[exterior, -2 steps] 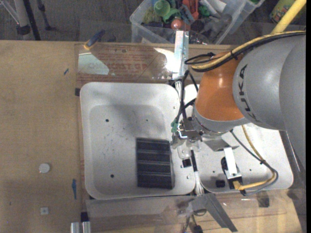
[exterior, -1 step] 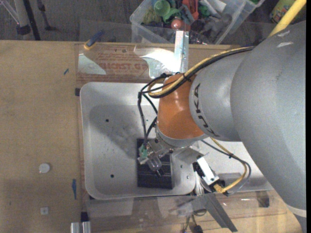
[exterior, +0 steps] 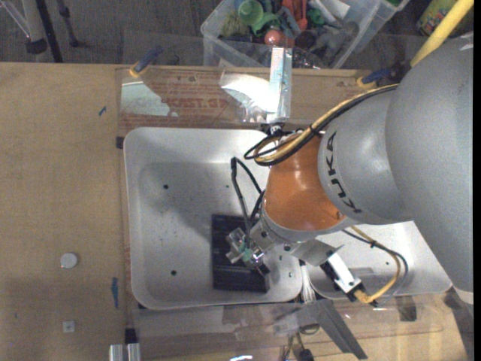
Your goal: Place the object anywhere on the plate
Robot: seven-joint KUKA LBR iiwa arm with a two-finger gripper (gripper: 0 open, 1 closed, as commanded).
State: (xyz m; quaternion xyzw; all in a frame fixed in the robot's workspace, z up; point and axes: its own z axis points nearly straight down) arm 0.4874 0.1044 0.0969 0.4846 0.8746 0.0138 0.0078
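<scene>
While the grey KUKA arm with its orange band point(exterior: 301, 190) reaches in from the right and hangs low over the left shallow white plastic bin point(exterior: 161, 224), its gripper point(exterior: 246, 253) sits directly above a flat black rectangular object point(exterior: 225, 254) lying on the bin floor near the front wall. That black object rests toward the bin's front right part, and the wrist hardware covers part of its right side. Whether the tool is spread or closed, and whether it has hold of anything, cannot be told, since the wrist and cabling hide the tips. Black cables point(exterior: 244, 183) loop from the wrist over the bin's middle. Right of this bin, part of the second white bin point(exterior: 421, 265) shows beneath the arm. Behind the left bin lies a plywood board point(exterior: 188, 96) with shiny clear plastic on it. Farther back from the bin stands a clear plastic tub of coloured toys point(exterior: 293, 13).
</scene>
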